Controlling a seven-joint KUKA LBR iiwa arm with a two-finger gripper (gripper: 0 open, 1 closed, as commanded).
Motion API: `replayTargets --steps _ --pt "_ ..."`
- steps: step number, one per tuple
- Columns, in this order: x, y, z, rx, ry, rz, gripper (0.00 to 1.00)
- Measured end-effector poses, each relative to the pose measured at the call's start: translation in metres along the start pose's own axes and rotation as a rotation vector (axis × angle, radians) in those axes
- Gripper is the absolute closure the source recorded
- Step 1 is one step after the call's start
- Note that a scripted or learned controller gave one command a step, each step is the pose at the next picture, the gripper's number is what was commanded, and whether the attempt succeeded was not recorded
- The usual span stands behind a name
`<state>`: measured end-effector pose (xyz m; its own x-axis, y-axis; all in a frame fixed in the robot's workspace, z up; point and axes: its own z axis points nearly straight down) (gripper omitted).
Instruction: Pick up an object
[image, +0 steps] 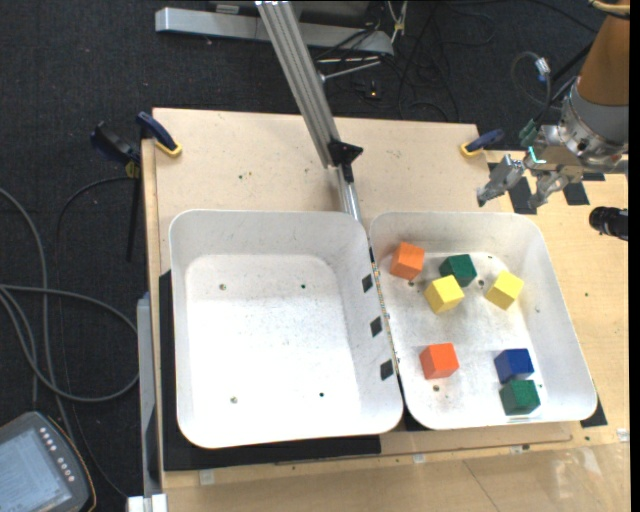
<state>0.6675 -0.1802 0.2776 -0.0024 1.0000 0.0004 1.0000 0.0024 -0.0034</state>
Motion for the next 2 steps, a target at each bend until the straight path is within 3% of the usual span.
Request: replayTargets --steps 1,2 --pt "0.000 0.001 -0.003 -0.004 -0.002 -0.001 0.00" --pt "-0.002 0.004 0.041 0.000 -0.001 0.002 0.00"
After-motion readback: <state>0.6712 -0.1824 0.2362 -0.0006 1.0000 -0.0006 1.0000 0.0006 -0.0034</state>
